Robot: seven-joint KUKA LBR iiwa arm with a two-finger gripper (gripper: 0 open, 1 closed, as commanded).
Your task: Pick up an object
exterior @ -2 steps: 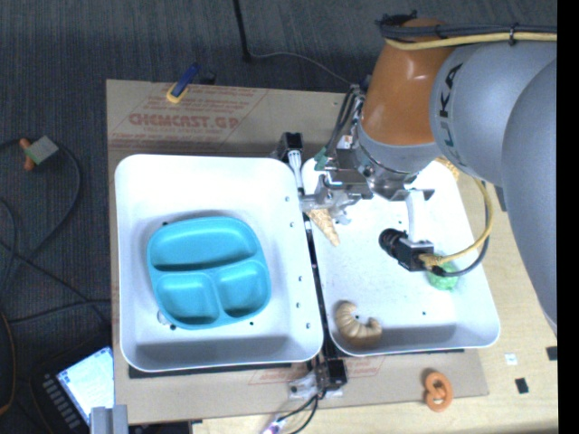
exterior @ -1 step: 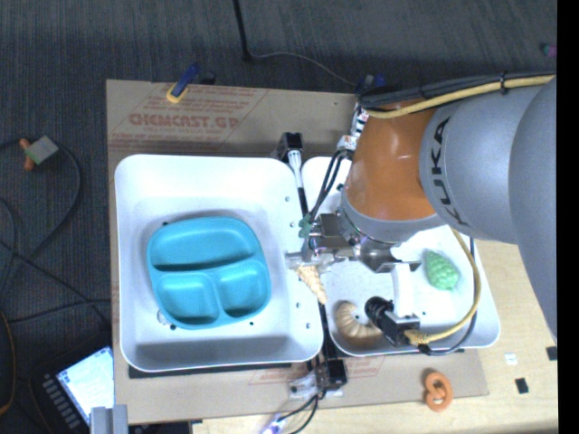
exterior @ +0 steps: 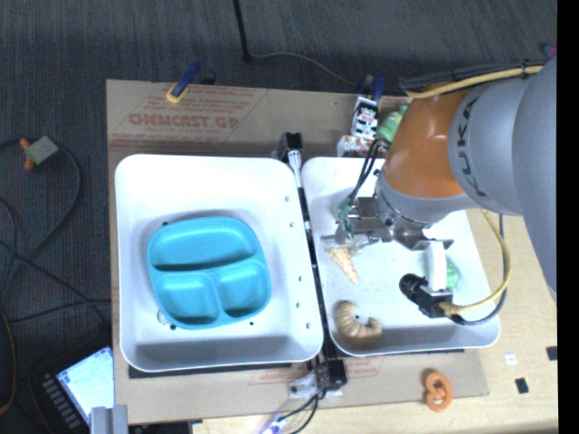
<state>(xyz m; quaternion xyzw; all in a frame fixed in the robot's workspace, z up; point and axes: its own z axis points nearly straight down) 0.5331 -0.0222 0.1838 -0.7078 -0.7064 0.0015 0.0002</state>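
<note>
Nearest, a ridged tan croissant-shaped toy (exterior: 358,324) lies curled in the glossy right white bin (exterior: 479,333). Beyond it lies a pale ribbed cone (exterior: 344,262), just below the metal gripper (exterior: 351,231). A smooth turquoise three-compartment plastic tray (exterior: 209,270) fills the left bin (exterior: 136,188).

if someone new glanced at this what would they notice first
The bright blue divided tray lying in the left bin jumps out first. Next comes the grey arm with its orange band, reaching in from the right over the right bin, its gripper low near a pale cone-shaped item. A tan curled object lies by that bin's front wall.
</note>
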